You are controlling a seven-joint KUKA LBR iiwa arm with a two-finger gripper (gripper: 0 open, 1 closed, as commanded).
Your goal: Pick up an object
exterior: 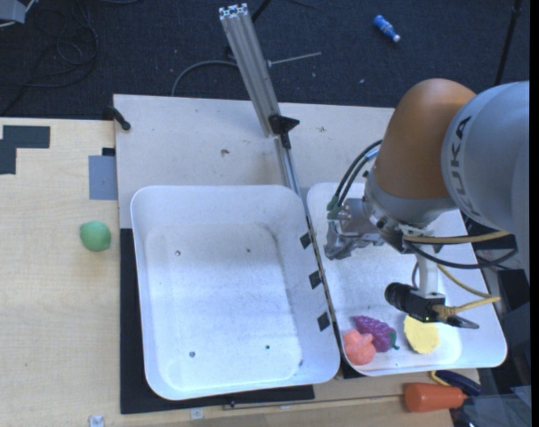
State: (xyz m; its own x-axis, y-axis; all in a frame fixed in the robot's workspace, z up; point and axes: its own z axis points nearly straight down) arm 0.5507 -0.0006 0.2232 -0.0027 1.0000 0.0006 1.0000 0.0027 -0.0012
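In the right bin (483, 350) lie three small toys near the front edge: an orange-pink piece (359, 347), a purple bunch of grapes (375, 329) and a yellow piece (422, 334). My gripper (341, 237) hangs over the back left part of that bin, close to the wall shared with the left bin. It is well behind the toys and apart from them. The grey arm with its orange band (421, 140) covers the bin's back right. Nothing shows between the fingers.
The left bin (154, 238) stands beside it on the bench. A green ball (95, 236) lies on the wooden surface to the far left. A slanted metal rail (256, 69) runs behind the bins. An orange object (434, 397) lies in front of the right bin.
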